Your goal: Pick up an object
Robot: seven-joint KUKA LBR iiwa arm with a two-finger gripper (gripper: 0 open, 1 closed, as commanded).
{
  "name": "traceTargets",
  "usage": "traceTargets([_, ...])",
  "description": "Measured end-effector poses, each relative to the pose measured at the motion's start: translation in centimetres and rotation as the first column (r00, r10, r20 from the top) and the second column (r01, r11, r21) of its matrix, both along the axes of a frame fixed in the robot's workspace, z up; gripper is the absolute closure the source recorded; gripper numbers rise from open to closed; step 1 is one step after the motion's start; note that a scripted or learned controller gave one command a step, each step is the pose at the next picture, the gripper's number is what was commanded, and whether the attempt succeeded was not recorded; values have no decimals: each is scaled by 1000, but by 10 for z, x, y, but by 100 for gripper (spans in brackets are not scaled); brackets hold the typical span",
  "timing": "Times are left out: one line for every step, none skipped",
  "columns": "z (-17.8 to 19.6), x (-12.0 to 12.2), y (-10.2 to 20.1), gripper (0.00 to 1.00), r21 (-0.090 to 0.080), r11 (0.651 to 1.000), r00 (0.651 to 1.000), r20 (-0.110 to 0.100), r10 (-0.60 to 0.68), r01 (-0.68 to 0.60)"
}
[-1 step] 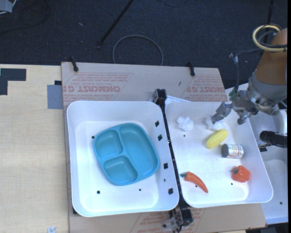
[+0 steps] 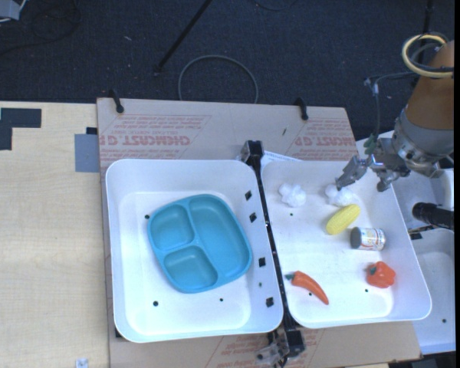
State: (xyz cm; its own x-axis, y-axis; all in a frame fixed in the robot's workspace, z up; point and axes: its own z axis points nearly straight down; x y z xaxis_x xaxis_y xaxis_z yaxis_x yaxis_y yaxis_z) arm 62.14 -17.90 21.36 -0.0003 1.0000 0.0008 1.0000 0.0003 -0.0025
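Observation:
The right bin (image 2: 414,297) holds several small items: two white crumpled lumps (image 2: 294,195) (image 2: 339,195), a yellow corn cob (image 2: 343,219), a small jar lying on its side (image 2: 368,238), a red pepper (image 2: 380,274) and an orange chili (image 2: 310,285). My gripper (image 2: 366,179) hangs over the bin's far right corner, just beyond and to the right of the second white lump. Its fingers are spread open, one finger (image 2: 349,176) near that lump, and nothing sits between them.
A blue divided plate (image 2: 198,241) lies in the left bin (image 2: 126,205). A black divider (image 2: 264,236) runs between the two bins. Cables and the arm's grey body (image 2: 425,129) crowd the right side beyond the bin.

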Motion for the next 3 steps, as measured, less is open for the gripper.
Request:
traceTargets([-62, 3, 5, 0, 0, 1000, 1000, -2, 2, -2])
traceTargets([-114, 0, -3, 0, -10, 1000, 1000, 13, 1, -1])
traceTargets([-116, 6, -4, 0, -9, 1000, 1000, 20, 3, -3])
